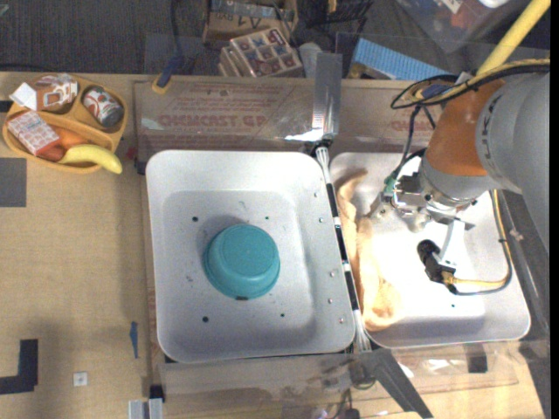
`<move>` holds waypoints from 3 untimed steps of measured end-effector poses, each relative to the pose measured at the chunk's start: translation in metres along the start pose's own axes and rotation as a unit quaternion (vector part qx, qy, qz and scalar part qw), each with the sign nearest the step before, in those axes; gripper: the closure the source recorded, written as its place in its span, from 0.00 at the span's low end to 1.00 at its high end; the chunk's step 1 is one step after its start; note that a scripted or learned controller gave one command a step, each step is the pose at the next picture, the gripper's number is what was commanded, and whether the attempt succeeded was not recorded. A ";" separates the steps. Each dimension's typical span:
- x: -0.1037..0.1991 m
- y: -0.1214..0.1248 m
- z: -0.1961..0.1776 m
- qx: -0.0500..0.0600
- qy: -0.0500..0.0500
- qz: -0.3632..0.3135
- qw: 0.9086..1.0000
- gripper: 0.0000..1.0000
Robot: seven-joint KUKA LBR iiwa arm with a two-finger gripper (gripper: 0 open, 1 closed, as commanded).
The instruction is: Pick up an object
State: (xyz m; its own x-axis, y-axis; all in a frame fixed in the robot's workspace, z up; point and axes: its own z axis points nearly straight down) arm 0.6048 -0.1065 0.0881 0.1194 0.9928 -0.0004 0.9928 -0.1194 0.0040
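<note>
1. Here, my claw [402,201] hangs low over the right bin [489,321], in its back half and toward its left side, with my grey arm and orange band reaching in from the right.
2. I cannot tell from this angle whether the claw is apart or together, and I see nothing clamped in it.
3. A rumpled tan cloth [374,264] lies in the same bin, stretched along the left wall from the back corner to the front one.
4. The claw is just beside the back part of that cloth; I cannot tell whether the two touch.
5. A teal bowl [243,260] sits near the middle of the left bin [166,234], apparently mouth-down, well apart from my claw.
6. Off the bins, at the bench's far left corner, a yellow tray [17,136] holds a banana [92,155] and some small packets.
7. A flat cardboard sheet [227,116] lies along the back of both bins.
</note>
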 end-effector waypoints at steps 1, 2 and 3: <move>-0.055 0.030 -0.027 0.000 0.000 -0.029 1.000 0.00; -0.096 0.039 -0.079 0.000 -0.001 -0.040 0.999 0.00; -0.032 0.068 0.001 -0.001 -0.001 -0.073 0.997 0.00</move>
State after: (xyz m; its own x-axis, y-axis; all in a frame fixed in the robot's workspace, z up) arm 0.6684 -0.1462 0.0870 -0.0267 0.9996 -0.0024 0.9996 0.0267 0.0049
